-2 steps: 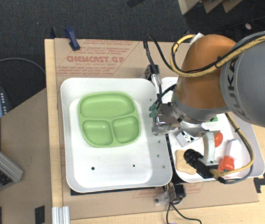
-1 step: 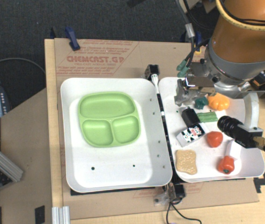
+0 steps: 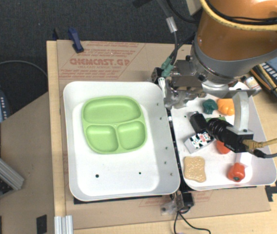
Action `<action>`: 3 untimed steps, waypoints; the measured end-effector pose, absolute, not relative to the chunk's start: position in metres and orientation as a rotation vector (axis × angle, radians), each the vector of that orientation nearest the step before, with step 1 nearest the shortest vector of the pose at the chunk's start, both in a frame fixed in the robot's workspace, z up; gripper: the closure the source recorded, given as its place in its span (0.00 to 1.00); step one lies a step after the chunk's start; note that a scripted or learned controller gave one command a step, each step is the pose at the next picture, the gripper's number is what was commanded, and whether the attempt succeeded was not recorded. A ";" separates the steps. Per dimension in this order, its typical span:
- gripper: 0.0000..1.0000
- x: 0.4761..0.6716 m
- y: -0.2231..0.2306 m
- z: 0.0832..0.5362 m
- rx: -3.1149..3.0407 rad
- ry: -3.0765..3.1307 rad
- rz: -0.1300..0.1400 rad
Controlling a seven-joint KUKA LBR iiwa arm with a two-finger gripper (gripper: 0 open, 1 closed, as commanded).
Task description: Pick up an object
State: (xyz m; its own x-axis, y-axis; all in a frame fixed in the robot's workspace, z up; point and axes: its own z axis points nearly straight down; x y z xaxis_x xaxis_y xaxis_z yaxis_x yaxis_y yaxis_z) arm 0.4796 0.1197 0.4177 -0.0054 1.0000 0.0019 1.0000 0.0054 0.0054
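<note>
My gripper (image 3: 176,92) hangs over the far left corner of the right bin (image 3: 261,175), close to the wall between the two bins. The wrist's bulk covers its tip. In the right bin lie a tan flat biscuit-like piece (image 3: 195,168), a red tomato-like object (image 3: 236,171), a small white block with coloured dots (image 3: 199,139), a black block (image 3: 196,119), a dark green piece (image 3: 209,105), an orange piece (image 3: 226,107) and a red-orange piece (image 3: 223,147). None of them is seen in the gripper.
The left bin (image 3: 80,169) holds a light green divided plate (image 3: 113,123). Both bins sit on a cardboard sheet (image 3: 99,57) with a blue clip (image 3: 75,40) at its far edge. The arm's orange band (image 3: 246,9) covers the right bin's far side.
</note>
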 end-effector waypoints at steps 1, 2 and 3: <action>1.00 0.480 0.117 0.427 2.217 2.221 0.006; 1.00 0.478 0.151 0.358 2.221 2.229 -0.012; 1.00 0.479 0.110 0.328 2.229 2.218 -0.009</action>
